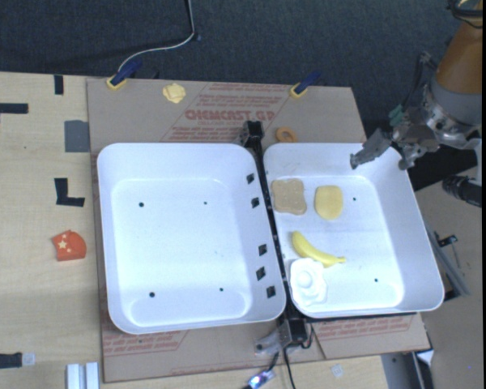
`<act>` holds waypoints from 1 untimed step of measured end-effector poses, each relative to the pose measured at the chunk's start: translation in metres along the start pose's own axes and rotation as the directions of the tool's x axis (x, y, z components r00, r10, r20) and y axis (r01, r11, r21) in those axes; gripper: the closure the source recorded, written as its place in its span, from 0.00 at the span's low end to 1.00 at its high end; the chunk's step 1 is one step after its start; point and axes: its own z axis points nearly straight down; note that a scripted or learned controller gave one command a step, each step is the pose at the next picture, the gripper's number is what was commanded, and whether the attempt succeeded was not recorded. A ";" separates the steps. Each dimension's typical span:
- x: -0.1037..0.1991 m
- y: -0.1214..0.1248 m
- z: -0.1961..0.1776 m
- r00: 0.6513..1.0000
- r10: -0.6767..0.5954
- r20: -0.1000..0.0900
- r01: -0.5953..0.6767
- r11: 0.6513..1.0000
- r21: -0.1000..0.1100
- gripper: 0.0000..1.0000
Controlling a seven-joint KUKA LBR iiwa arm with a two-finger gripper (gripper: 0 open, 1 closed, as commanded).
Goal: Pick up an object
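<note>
White bottle [308, 282], banana [314, 250], perhaps bread [289, 196]

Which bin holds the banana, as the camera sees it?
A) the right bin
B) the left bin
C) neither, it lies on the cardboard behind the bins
A: the banana lies inside the right bin, near its left wall, below the tan slice.
</note>
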 end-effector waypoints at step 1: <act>-0.033 0.027 0.160 1.000 0.001 -0.001 -0.001 1.000 0.010 0.00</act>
